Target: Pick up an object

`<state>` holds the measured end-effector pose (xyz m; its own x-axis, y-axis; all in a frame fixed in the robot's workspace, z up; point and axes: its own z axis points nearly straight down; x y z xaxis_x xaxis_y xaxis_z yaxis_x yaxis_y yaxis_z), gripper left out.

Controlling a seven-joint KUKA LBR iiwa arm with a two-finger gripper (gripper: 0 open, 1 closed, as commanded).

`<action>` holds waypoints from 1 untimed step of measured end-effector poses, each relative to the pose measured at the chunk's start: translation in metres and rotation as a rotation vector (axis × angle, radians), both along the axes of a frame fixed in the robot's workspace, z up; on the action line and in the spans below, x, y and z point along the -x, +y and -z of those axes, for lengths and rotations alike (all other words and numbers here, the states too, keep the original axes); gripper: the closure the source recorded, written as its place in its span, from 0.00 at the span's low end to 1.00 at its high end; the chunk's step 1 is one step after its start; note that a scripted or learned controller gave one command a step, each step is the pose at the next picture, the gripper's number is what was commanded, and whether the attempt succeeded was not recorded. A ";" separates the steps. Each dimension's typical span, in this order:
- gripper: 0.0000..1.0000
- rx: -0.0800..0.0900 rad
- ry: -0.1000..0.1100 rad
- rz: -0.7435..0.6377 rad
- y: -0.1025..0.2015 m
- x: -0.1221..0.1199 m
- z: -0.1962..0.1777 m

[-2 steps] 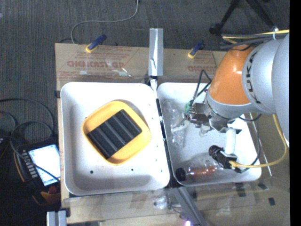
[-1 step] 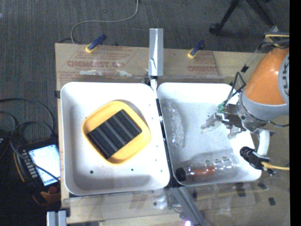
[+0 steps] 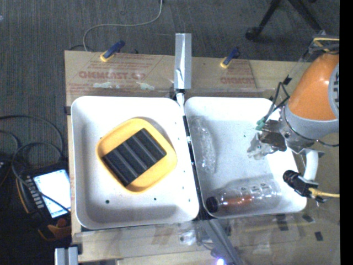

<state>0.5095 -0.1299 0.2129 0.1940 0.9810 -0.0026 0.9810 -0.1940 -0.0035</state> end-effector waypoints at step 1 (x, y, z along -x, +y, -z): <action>0.00 0.000 0.000 0.000 0.000 0.000 0.000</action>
